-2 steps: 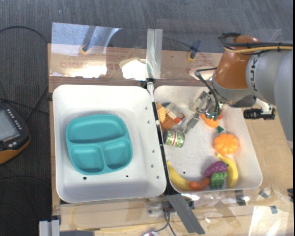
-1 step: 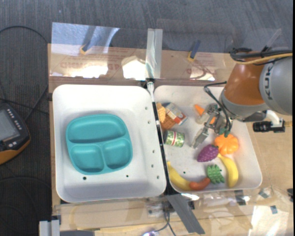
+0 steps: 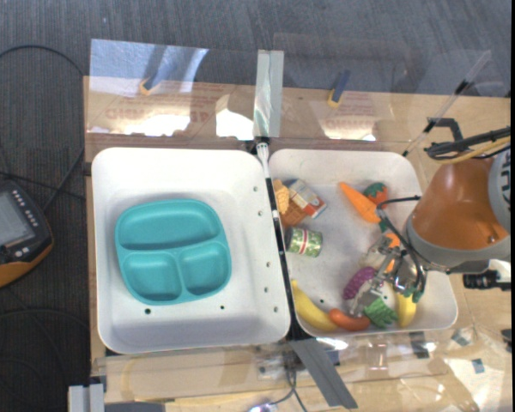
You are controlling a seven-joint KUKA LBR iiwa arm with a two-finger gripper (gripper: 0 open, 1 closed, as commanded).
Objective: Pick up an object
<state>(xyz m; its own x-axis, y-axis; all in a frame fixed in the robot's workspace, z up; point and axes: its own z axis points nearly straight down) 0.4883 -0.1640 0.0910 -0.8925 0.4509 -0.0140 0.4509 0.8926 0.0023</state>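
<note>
Starting at far left: handheld control pendant (image 3: 13,226) on the floor beside the bench. Left bin (image 3: 133,174) holds a teal three-compartment tray (image 3: 172,249), sitting flat, roughly centred. Right bin (image 3: 429,312) has the clutter: small boxed item (image 3: 302,199) near the top left corner, green can (image 3: 305,242) on its side just below it, carrot (image 3: 359,200) toward the top middle, banana (image 3: 309,309) along the bottom wall with a red pepper (image 3: 350,321) touching its right end. Purple eggplant (image 3: 360,283) sits just above a green leafy piece (image 3: 379,312). Gripper (image 3: 401,273) is down in the lower right of that bin, right beside the eggplant. Its state: can't tell from this angle.
</note>
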